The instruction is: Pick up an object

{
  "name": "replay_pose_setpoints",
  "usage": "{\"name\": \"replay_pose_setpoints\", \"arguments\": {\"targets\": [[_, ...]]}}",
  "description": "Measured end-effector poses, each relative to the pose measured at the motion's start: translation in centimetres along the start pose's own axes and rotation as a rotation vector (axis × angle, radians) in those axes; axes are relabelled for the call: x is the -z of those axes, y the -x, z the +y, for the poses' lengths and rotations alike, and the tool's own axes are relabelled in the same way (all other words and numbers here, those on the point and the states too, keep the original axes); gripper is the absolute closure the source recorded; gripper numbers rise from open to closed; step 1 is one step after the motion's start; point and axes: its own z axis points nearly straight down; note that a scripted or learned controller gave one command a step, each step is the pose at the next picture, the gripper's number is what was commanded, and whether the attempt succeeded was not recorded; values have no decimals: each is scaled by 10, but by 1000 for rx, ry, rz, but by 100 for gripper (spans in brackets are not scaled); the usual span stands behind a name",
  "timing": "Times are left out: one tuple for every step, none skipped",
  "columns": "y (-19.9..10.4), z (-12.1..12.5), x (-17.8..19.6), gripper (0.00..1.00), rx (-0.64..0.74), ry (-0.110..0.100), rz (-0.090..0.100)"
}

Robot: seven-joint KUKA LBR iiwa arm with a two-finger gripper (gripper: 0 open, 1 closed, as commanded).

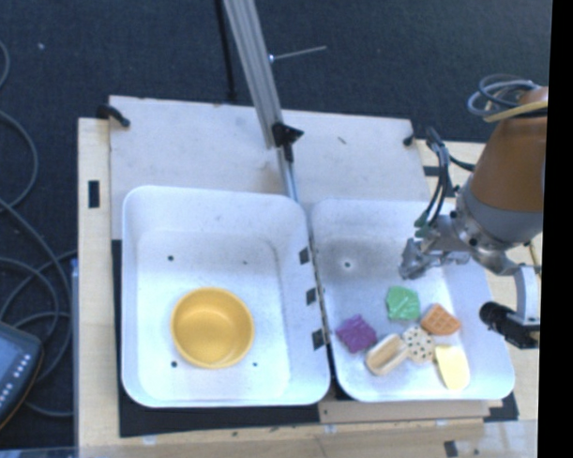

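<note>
Over the right bin (pixel 361 237): gripper (pixel 412 266), jaw state cannot be told, nothing visibly held, poised just beyond the clutter, likely lining up a descent. Nearest candidate: green piece (pixel 403 302). Beside it, clustered at the near edge: orange piece (pixel 440 321), purple piece (pixel 356 333), tan piece (pixel 385 354), yellow piece (pixel 452 366). Left bin (pixel 146 218): yellow bowl (pixel 213 327), well apart.

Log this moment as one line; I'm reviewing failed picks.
gripper: above right bin, holding nothing | nearest: green piece | left bin: yellow bowl | pick: not done

yellow bowl (pixel 213 327) in left bin (pixel 144 265) | metal pole (pixel 259 72) behind bins | tablet (pixel 2 373) far left
</note>
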Motion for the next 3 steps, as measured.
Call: {"name": "replay_pose_setpoints", "arguments": {"targets": [[-55,-6,7,100,1,-1,1],[-107,-19,-10,100,-1,-2,-1],[-166,-28,-4,100,2,-1,1]]}}
